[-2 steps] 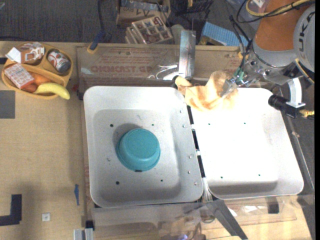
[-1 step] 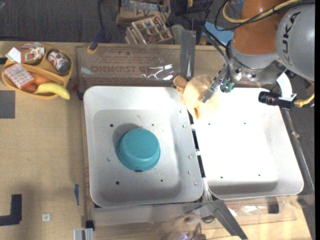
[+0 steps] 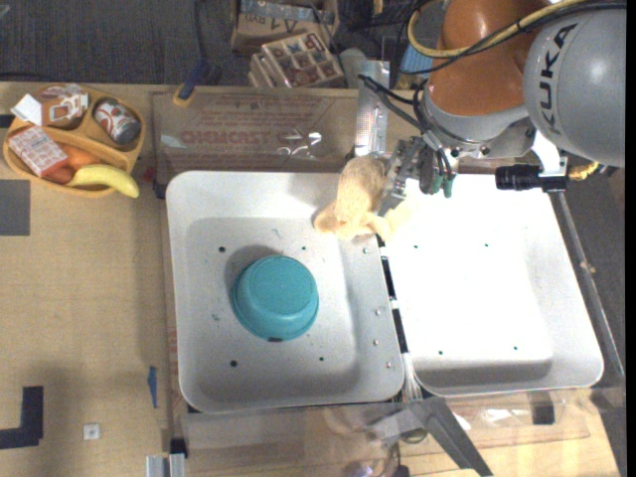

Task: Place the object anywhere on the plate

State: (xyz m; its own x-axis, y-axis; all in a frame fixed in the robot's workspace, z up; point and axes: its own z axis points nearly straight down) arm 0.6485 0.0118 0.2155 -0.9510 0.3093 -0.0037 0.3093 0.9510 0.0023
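Note:
A teal round plate [image 3: 276, 296] lies in the middle of the left white bin [image 3: 191, 266]. The object is a tan and pale yellow soft lump [image 3: 351, 202], hanging above that bin's back right corner, close to the ridge between the two bins. My gripper [image 3: 391, 195] reaches in from the right, its fingers shut on the lump's right side. The lump sits up and to the right of the plate, apart from it. The arm's grey wrist and orange band stand over the back of the right bin [image 3: 497, 296].
A yellow tray [image 3: 25, 167] with a banana [image 3: 105, 178] and small packages rests on the bench at the far left. A clear plastic panel [image 3: 248, 137] stands behind the left bin. Boxes and cables lie beyond the bench.

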